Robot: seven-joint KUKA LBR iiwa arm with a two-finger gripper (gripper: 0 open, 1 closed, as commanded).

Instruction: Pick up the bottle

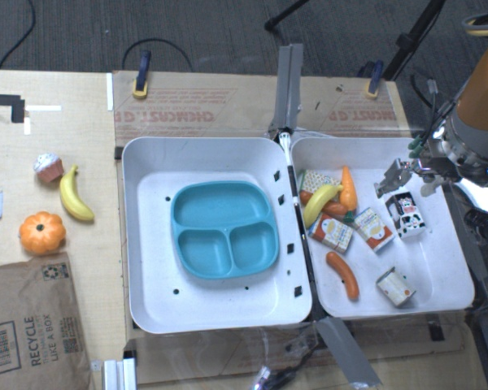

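On the worktop [65, 299], the arm [476, 112] is reaching in over the right bin [447, 295], its gripper [400, 175] hovering just above the bottle [407, 215], the cow-patterned item, I think, lying near the bin's far right side. This is the approach step; whether the fingers are apart is unclear. Next calls for lowering squarely onto it.

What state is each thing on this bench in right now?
End effector: above the right bin, near its far right part.
Blue tray: lying flat in the left bin.
Sausage: lying flat in the right bin.
Banana: lying on the bench, outside the bins.
Pumpkin: upright on the bench.
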